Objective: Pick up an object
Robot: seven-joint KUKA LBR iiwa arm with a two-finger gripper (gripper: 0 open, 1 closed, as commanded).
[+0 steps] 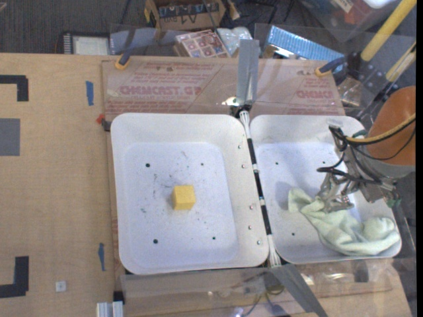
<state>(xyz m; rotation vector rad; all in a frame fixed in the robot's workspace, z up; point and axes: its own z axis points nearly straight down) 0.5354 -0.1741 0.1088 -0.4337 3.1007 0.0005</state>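
Faint red mirrored lettering on clear sheet behind the bins, not legible, no other readable text

Two bins sit side by side on the bench, touching along their inner edges. A block lies near the middle of the left bin. A cloth lies crumpled in the right bin, toward its near right corner. The gripper is directly over the cloth's left part.
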